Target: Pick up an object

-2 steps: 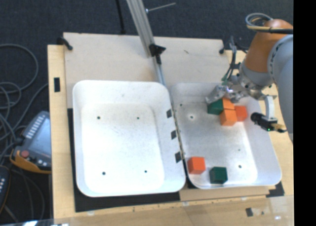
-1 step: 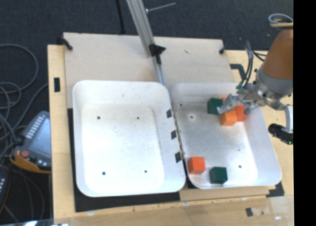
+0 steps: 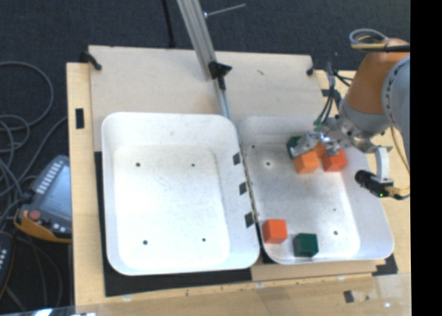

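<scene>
Orange blocks [image 3: 308, 162] directly beneath jaws [image 3: 322, 143]; jaws' state unclear.

Dark carpet [image 3: 83, 4] covers the floor around a pale wooden worktop [image 3: 159, 83]. A slanted metal post [image 3: 193, 18] rises from the worktop's far side. Loose cables [image 3: 24, 111] curl on the floor at left, near a grey and orange pendant [image 3: 45, 197]. The light is even.

A robotics lab: beside the wooden bench [image 3: 159, 80] lie loose cables [image 3: 21, 111], a teach pendant [image 3: 48, 197] and dark carpet [image 3: 83, 4]
</scene>
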You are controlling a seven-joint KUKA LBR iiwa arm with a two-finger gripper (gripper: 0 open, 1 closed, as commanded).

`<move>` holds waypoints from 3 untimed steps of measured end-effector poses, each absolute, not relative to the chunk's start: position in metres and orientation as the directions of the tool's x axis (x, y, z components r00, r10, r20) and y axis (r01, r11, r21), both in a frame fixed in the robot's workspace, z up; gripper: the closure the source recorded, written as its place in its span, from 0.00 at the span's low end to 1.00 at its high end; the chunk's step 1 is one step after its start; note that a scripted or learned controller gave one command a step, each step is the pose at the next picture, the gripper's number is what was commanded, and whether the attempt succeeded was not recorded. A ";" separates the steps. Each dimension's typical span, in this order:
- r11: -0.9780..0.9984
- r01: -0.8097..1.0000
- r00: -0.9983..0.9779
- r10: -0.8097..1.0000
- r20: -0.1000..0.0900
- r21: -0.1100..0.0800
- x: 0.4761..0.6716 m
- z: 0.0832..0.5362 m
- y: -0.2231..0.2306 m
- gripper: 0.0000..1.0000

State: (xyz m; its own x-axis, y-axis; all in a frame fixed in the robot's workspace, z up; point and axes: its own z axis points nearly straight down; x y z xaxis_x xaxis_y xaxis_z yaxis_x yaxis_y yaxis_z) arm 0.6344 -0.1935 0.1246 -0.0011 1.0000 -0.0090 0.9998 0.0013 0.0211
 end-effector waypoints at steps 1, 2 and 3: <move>0.000 1.000 0.000 1.000 -0.009 0.019 0.644 0.120 -0.194 0.00; -0.002 1.000 0.002 1.000 -0.009 0.013 0.654 0.117 -0.191 0.00; -0.006 1.000 0.006 1.000 -0.007 -0.001 0.659 0.114 -0.185 0.00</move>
